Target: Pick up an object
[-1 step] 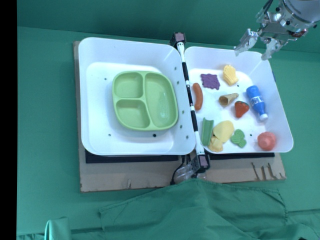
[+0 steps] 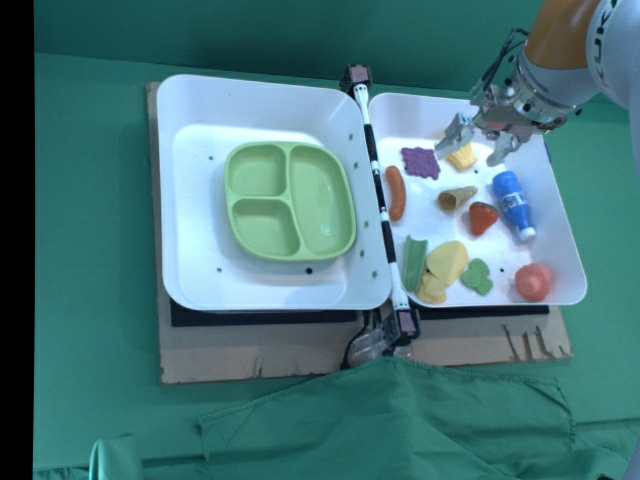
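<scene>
The right bin (image 2: 560,230) holds several toy foods. My gripper (image 2: 478,146) hangs open over its far part, one fingertip at the left (image 2: 455,136) and one at the right (image 2: 501,153). A small yellow piece (image 2: 463,158) lies on the bin floor just below and between the fingers, not gripped. Close by are a purple grape bunch (image 2: 420,162), a blue bottle (image 2: 513,204), a tan cone (image 2: 457,198) and a red strawberry (image 2: 482,217).
Nearer the front of the right bin lie an orange sausage (image 2: 396,192), a green pepper (image 2: 413,262), a yellow fruit (image 2: 445,266), a green broccoli (image 2: 477,276) and a red tomato (image 2: 533,281). The left bin (image 2: 190,118) bears a green divided plate (image 2: 290,200).
</scene>
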{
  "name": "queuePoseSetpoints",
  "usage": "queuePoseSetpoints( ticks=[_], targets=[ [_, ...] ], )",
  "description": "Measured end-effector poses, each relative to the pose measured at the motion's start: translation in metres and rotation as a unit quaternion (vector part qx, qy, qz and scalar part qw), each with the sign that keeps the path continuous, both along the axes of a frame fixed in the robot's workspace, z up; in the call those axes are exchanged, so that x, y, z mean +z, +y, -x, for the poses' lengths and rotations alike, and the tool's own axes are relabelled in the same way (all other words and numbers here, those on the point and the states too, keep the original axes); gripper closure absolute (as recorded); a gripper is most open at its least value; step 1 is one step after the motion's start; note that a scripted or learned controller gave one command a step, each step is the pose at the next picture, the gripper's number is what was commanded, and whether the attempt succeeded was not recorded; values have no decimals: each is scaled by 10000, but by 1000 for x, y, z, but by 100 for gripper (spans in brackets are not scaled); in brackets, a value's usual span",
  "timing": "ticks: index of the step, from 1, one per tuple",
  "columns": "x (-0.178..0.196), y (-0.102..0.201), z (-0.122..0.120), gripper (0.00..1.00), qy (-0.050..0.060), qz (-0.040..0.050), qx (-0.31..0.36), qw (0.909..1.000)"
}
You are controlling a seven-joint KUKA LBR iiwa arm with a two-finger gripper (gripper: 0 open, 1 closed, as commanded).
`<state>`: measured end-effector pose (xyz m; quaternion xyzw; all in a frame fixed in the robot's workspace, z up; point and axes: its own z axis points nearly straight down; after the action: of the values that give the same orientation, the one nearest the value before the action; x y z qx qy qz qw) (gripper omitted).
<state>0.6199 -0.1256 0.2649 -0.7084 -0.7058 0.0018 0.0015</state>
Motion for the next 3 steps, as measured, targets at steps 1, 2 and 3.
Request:
queuePoseSetpoints(
  ticks=[1, 2, 3],
  targets=[
    [-82, -17, 4, 0, -60, 9, -11, 10000],
    [-78, 26, 55, 0, -134, 36, 4, 9999],
    [21, 34, 91, 0, -83, 7, 8, 10000]
  ],
)
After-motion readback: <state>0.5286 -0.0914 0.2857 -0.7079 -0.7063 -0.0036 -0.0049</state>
